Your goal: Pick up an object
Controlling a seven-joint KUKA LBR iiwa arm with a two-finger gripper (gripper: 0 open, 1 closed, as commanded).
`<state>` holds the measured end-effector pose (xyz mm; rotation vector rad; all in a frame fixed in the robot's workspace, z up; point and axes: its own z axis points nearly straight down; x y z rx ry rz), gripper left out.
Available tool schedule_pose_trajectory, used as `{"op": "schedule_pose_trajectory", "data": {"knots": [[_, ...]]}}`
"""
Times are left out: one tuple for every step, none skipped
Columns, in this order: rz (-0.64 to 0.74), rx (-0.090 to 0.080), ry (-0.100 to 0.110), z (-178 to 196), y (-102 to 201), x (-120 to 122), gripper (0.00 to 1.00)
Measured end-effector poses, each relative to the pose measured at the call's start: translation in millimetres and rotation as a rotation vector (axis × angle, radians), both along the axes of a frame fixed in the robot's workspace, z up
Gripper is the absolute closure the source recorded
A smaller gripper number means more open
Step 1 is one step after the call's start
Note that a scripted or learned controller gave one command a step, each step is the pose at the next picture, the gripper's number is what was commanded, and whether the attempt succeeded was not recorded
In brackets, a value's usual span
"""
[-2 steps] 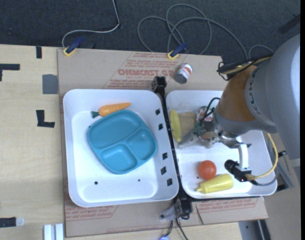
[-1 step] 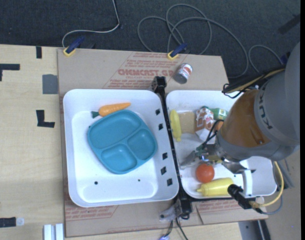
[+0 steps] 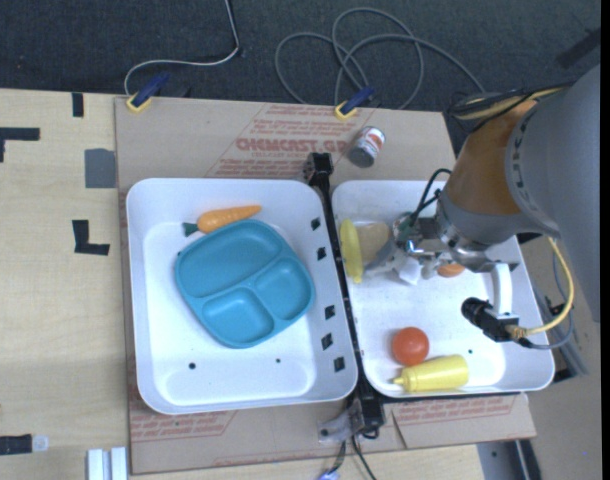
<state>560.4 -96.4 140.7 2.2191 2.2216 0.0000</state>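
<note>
- The gripper (image 3: 410, 258) is seen low in the right bin (image 3: 525, 373), under the grey wrist and orange band of the arm (image 3: 495, 183); whether it is released or clenched cannot be told, since the tip is masked by the wrist and nearby clutter.
- Nothing can be made out as lifted or carried, so the pick is judged not yet done; a grasp and a lift remain to be achieved.
- Just beside the tip, a yellow, soft-looking curved piece (image 3: 351, 250) is seen against the bin's left wall, with a dull tan lump (image 3: 373, 236) touching it; either is judged the likeliest target.
- A small orange bit (image 3: 451, 268) is glimpsed at the wrist's far side.
- Nearer the front wall, a smooth round red ball (image 3: 410, 344) rests close to a glossy yellow squeeze bottle (image 3: 433, 373), which lies on its side.
- In the left bin (image 3: 150, 368), a matte blue divided plate (image 3: 245, 281) of moulded plastic is laid flat, with a toy carrot (image 3: 228, 217), orange and tapered, at its back edge.
- Beyond the bins, a small cylindrical can (image 3: 366, 146) lies on the cardboard sheet (image 3: 265, 143).
</note>
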Motion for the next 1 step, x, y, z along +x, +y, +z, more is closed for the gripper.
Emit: {"op": "schedule_pose_trajectory", "data": {"knots": [[-0.004, -0.012, -0.005, -51.6, -12.7, 62.9, 0.0]]}}
